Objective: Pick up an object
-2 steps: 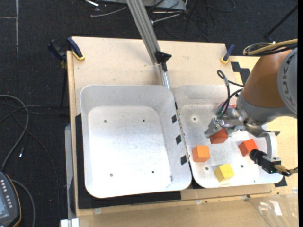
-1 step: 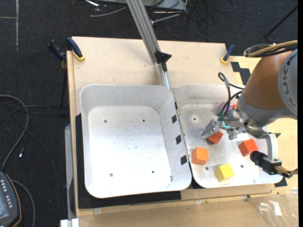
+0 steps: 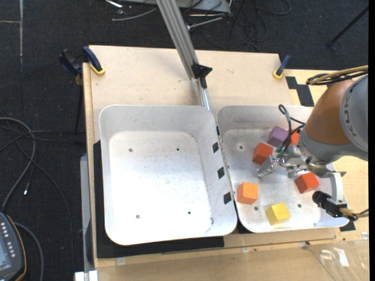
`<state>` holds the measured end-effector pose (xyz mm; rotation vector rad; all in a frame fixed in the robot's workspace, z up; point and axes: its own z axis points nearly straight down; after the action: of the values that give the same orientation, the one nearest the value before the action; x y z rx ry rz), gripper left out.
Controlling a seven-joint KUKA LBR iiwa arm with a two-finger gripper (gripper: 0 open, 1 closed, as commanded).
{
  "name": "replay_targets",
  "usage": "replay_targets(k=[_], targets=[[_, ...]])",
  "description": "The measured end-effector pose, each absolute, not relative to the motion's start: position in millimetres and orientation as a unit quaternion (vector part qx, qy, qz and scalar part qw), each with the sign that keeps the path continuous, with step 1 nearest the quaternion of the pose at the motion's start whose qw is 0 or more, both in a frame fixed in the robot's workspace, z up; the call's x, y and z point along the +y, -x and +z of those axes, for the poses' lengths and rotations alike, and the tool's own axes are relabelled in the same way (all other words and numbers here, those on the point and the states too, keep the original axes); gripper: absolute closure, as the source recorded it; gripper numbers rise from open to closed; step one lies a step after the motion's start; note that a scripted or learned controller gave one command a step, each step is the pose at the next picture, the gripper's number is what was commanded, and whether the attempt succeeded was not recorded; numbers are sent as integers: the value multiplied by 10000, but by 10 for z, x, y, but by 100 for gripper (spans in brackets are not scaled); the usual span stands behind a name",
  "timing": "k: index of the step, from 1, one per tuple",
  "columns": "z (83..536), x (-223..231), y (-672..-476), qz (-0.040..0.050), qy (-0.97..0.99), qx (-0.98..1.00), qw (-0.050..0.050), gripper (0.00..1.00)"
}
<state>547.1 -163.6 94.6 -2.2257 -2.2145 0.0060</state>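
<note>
Centring my gripper (image 3: pixel 270 167) squarely over the red-orange block (image 3: pixel 262 153) matters; I cannot tell how wide it stands.

white bins (image 3: pixel 117 122), purple block (image 3: pixel 278 136), yellow block (image 3: pixel 278 213) (three orange-red)
</note>
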Motion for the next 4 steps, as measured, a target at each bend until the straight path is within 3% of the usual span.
replay_targets(k=[1,2,3,4], targets=[[958,-1490,-6151,-15,7051,-7091,-21,0],[1058,-1503,-6130,-2,7054,-7088,-16,100],[1053,-1499,-6128,3,7052,-7090,-9,0],[907,-1318,-6587,148,7101,-7038,154,0]])
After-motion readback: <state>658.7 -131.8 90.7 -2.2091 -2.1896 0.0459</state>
